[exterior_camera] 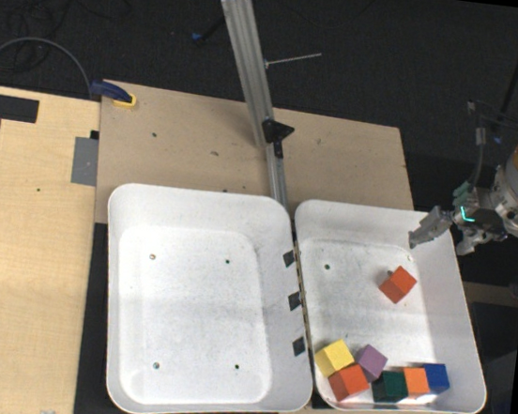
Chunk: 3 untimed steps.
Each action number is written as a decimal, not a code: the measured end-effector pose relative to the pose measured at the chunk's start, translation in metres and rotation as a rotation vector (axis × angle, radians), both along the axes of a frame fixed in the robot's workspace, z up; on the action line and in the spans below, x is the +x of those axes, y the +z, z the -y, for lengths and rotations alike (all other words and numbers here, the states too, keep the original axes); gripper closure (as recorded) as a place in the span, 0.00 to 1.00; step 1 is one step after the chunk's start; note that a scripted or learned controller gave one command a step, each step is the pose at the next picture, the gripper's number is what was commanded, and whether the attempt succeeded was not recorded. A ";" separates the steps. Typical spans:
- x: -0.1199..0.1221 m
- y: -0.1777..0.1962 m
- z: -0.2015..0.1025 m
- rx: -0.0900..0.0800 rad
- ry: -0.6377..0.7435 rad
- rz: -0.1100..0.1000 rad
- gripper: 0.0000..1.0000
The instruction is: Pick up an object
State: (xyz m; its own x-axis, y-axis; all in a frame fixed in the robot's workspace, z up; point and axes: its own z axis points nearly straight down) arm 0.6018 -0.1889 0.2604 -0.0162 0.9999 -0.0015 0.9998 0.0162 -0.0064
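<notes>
Over the far right rim of the right bin [471, 319], the end effector [438, 227] hangs with nothing between its fingers; whether they stand apart or together I cannot tell. Inside that bin an orange-red cube [398, 284] lies alone, just below and left of the end effector and apart from it. Along the bin's near edge sit a yellow cube [336, 355], a red cube [348, 382], a purple cube [371, 360], a green cube [391, 386], an orange cube [417, 379] and a blue cube [436, 376], clustered together. Left of this bin lies the left bin [143, 224] on the worktop [182, 144].
</notes>
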 end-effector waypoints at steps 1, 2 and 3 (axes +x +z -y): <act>0.000 0.000 0.000 0.000 0.000 0.000 0.00; 0.000 0.000 0.000 0.000 0.000 0.000 0.00; 0.000 0.000 0.000 0.000 0.000 0.000 0.00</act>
